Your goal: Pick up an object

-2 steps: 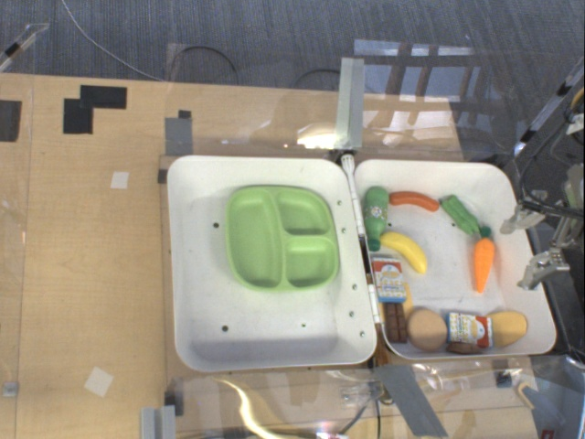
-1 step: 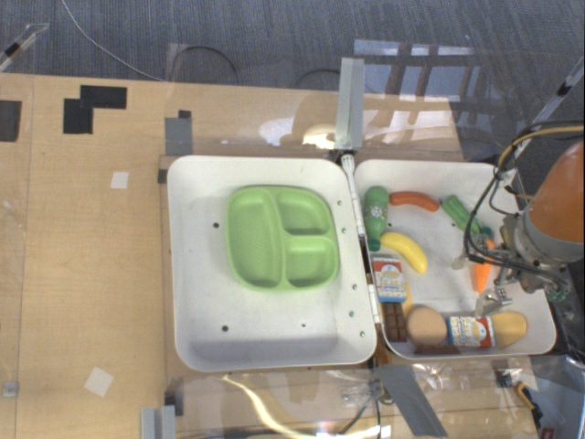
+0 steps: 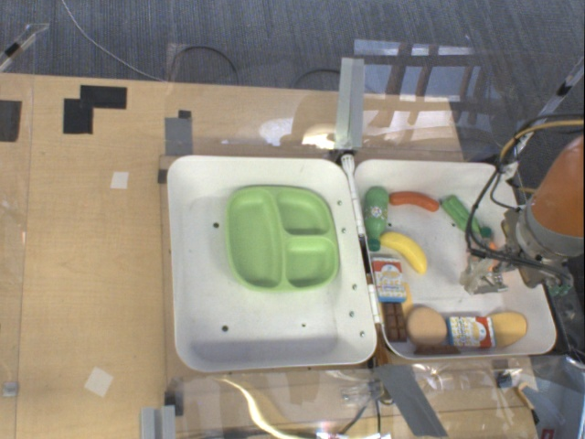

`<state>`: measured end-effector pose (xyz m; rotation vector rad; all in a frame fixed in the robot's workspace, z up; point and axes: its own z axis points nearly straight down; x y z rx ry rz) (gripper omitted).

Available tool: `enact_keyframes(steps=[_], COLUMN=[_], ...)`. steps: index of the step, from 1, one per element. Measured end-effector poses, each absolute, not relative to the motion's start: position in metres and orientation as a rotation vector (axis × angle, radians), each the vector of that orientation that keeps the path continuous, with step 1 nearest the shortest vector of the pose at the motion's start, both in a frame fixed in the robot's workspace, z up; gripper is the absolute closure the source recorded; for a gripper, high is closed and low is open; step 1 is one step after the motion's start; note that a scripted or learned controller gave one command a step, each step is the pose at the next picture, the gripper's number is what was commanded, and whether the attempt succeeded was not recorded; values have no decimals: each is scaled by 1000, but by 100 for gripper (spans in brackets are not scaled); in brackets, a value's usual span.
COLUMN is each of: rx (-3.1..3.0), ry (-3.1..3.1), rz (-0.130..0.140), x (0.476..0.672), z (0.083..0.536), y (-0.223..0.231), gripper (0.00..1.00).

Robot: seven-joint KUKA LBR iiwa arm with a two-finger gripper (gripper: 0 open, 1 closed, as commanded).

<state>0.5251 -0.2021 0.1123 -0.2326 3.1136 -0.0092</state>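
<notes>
From above, the pincer [image 3: 483, 277] hangs low at three o'clock in the right bin [image 3: 457, 176], whether clenched or released I cannot tell, with the banana [image 3: 405, 250] at its nine o'clock and the bottle [image 3: 471, 329] at its six.

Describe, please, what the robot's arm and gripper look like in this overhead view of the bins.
The grey arm enters from the right, topped by a rounded orange band. Black cables, and a yellowish one higher up, loop loosely around it. Below sits a small, pale metallic gripper, too blurred for finer detail.
</notes>
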Motion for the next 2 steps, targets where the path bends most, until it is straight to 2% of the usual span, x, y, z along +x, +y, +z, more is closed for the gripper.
enact_keyframes(steps=[1,2], rx=[-372,-753], ry=[3100,3047], rz=[-11,0], x=[561,505], z=[223,104], y=[-197,-205], gripper=[100,100])
